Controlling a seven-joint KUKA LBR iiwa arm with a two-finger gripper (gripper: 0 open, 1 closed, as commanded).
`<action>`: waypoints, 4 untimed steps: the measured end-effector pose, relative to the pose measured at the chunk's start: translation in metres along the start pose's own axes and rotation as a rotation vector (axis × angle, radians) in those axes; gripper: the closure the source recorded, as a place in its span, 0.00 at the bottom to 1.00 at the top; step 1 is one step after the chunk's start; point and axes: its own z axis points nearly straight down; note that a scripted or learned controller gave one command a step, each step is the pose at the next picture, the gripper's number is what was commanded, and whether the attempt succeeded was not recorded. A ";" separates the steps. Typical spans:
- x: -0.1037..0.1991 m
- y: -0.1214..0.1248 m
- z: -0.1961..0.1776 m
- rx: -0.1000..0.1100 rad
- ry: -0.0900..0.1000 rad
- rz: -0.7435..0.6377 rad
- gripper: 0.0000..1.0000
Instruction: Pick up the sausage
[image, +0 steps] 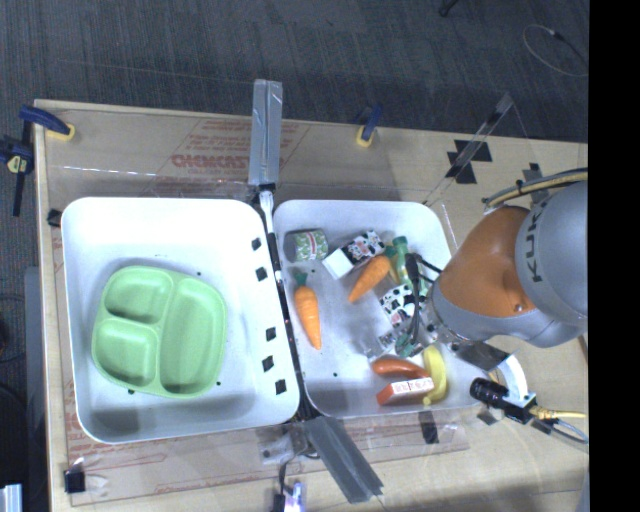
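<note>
Sausage (397, 366): lying near the front edge of the right bin (340, 385), just beside a banana (436, 372)
Jaws: hidden beneath the arm (500, 275) (open or closed, cannot tell)
Left bin (75, 300): carrying a green tray (158, 328)

Lighting even, overhead, moderately bright. Two shallow white plastic bins (78, 300) near blown out, walls lose detail. Soft shadow under the pale green sectioned plastic tray (160, 328), falling toward 6 o'clock. Grey-and-orange robot arm (515, 275) darkens the bin corner at 3 o'clock. Overall soft focus, low resolution; small items mushy. Dark floor at 12 o'clock noisy.
</note>
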 end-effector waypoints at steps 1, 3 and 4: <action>0.049 0.022 -0.062 0.001 0.002 -0.106 1.00; 0.019 0.007 0.010 0.002 0.004 -0.307 0.00; 0.018 0.008 0.000 0.001 0.003 -0.313 1.00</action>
